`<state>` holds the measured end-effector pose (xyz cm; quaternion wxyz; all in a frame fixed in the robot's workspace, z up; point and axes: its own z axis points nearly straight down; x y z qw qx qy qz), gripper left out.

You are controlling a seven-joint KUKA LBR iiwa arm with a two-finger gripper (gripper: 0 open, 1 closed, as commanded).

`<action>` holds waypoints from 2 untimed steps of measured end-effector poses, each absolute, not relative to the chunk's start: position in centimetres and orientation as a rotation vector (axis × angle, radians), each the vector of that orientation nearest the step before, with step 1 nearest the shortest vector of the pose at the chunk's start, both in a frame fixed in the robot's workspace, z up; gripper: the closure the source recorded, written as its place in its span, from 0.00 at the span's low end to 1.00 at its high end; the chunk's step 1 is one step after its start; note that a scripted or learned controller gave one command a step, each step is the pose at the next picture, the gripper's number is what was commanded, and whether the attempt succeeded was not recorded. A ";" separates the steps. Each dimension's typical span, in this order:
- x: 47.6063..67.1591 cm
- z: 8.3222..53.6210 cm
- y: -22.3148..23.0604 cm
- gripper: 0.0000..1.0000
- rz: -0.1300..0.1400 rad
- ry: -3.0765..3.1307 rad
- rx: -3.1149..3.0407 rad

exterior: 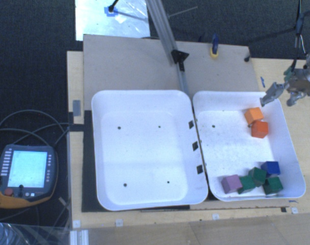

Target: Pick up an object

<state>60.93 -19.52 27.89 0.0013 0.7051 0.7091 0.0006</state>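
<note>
Blocks lie in the right bin (290,152); the nearest, an orange block (254,115), sits just beside the hand (280,97) at about eight o'clock from it. Hand fingers spread apart, gripping nothing, over the bin's far-right rim.

The arm behind the tool (281,96) is cut off rightward.

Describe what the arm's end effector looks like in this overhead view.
The end effector is a small grey metal assembly at the view's right edge, above the right bin's far corner. Two slim, pale grey fingers splay from a darker, blocky body. A thin dark cable loops down toward it from above. No markings are legible at this size.
</note>
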 end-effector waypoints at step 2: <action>61.4 22.6 -20.4 0.00 -0.003 2.224 2.220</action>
